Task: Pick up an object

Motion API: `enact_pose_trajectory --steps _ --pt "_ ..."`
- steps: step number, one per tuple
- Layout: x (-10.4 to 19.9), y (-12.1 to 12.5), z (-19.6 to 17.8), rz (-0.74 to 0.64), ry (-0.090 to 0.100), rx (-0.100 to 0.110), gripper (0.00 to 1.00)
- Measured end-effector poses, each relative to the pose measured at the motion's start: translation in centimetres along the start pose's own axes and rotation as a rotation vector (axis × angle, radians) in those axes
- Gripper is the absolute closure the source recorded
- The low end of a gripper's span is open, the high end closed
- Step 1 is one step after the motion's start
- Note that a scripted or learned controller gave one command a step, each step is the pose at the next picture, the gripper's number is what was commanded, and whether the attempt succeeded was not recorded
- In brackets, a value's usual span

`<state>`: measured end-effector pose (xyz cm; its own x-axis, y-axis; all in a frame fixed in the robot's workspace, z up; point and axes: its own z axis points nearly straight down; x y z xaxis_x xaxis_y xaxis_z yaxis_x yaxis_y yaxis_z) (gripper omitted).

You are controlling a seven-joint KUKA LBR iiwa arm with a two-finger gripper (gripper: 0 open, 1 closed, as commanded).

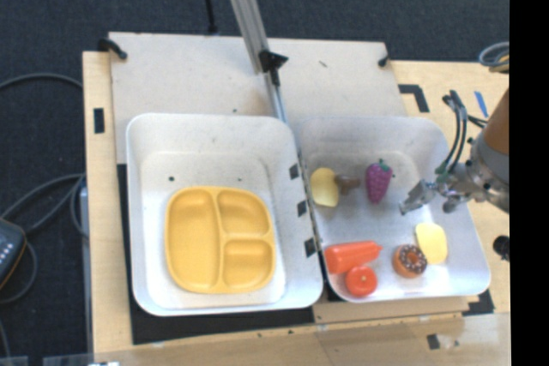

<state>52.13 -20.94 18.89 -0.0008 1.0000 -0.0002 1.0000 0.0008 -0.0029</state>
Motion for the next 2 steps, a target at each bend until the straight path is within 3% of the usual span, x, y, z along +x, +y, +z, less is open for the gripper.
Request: enact_pose_trajectory --steps 1,2 --pt "-0.8 -0.4 6.0 0.001 0.000 0.002 0.00" --pt "-0.9 -0.1 4.5 0.005 -0.002 -0.009 1.00"
